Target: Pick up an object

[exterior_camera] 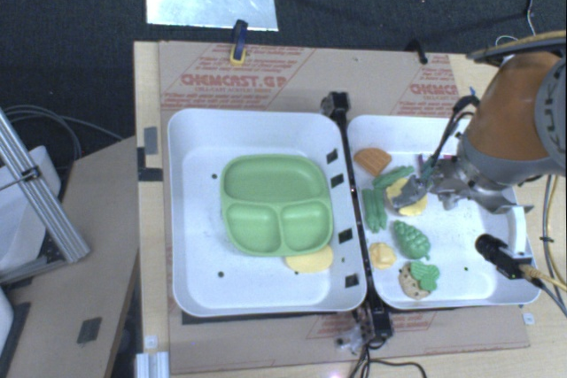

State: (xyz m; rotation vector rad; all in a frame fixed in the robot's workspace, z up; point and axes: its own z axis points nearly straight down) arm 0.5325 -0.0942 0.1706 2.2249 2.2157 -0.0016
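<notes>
Reaching: the arm (518, 115) comes in from the right, over the right bin (461, 283).
Claw: the claw (415, 189) sits low in the right bin's left half; whether it is open or closed, I cannot tell.
Under the claw: a yellow piece (413, 206) lies just below the tip, touching or nearly so; a green pod (391, 176) lies just left of it.
Other toys, right bin: an orange piece (373, 160) above the pod; a long green piece (374, 209) by the left wall; a green leafy piece (410, 238) below the claw; a small yellow piece (382, 255) beside that; a tan and green piece (416, 277) near the front wall.
Left bin: the left bin (195, 217) holds a green tray (275, 204), with a yellow slice (310, 260) touching the tray's front edge.
Bench: both bins rest on a brown board (266, 75).
</notes>
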